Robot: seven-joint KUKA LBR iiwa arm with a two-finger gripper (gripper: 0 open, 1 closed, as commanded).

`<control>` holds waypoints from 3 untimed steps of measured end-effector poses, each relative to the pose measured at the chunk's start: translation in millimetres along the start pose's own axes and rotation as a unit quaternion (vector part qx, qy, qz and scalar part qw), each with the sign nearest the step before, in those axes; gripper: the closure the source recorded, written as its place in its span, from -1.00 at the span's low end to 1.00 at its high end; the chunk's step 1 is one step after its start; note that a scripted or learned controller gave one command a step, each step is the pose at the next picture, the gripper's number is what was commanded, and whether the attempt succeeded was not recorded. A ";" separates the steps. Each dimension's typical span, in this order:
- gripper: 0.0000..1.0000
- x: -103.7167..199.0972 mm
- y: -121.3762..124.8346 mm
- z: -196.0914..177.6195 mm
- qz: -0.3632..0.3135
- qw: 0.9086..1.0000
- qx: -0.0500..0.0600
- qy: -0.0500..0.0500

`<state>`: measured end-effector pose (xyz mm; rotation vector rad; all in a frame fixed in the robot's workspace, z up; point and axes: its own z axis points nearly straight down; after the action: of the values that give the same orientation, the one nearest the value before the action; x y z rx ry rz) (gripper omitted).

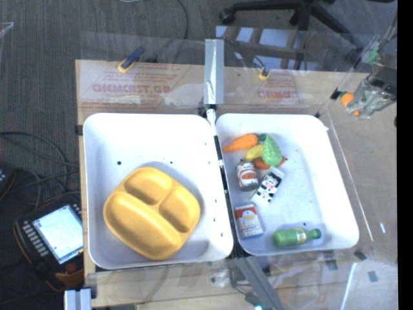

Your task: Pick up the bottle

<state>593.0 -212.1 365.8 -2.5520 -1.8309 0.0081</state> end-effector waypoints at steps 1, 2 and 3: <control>1.00 28.5 66.8 23.6 -0.179 0.984 -0.001 0.000; 1.00 13.9 75.7 2.7 -0.258 0.966 -0.002 -0.001; 1.00 14.4 75.8 -3.7 -0.424 0.906 -0.002 -0.001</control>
<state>669.5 -222.7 369.2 -1.5353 -2.7430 0.0037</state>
